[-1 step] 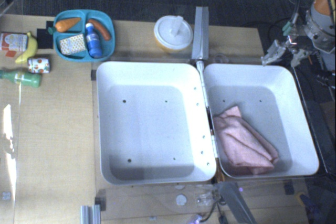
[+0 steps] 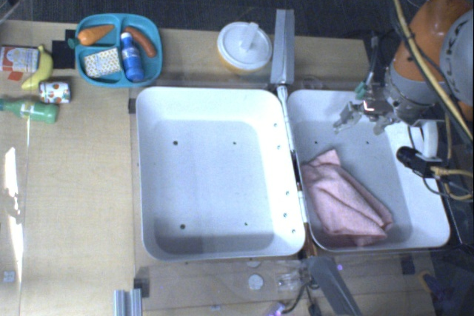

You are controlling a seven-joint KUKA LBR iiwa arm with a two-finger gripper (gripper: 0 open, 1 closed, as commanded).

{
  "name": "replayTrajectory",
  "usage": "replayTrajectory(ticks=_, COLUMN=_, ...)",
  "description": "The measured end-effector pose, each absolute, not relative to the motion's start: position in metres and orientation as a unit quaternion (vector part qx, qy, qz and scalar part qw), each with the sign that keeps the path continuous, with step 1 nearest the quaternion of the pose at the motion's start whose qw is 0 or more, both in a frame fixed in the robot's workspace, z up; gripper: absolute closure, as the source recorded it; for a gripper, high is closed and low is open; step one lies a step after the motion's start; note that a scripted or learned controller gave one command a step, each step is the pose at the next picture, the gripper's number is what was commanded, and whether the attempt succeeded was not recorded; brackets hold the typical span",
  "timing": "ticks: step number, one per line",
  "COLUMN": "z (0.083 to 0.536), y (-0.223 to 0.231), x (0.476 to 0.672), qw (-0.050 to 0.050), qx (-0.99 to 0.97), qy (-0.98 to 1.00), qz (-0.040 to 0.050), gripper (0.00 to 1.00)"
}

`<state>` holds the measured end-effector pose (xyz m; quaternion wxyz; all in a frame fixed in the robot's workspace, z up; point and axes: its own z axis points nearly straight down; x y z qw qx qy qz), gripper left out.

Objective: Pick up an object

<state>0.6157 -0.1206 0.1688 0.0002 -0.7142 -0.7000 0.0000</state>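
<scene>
Gripper (image 2: 364, 115) hung over the upper part of the right bin (image 2: 437, 237), its fingers spread apart and holding nothing.

The pink cloth (image 2: 342, 196) lay crumpled on the floor of the right bin, toward its lower left corner, below the gripper and apart from it. The left bin (image 2: 148, 181) sat just beside it, the two sharing a middle edge. On the worktop (image 2: 67, 196) behind the bins stood a white lidded cup (image 2: 244, 46), and to its left a blue divided tray (image 2: 118, 48) holding toy food and a small blue bottle. Farther left lay a yellow banana (image 2: 38, 69), a small can (image 2: 55, 92) and a green bottle (image 2: 31, 110).
</scene>
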Motion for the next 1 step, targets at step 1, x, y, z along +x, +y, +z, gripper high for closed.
replayTrajectory(ticks=1, z=0.0941, y=-0.1014, x=0.6009, qw=-0.001, qx=-0.705, qy=-0.709, qz=-0.0012, gripper=0.0)
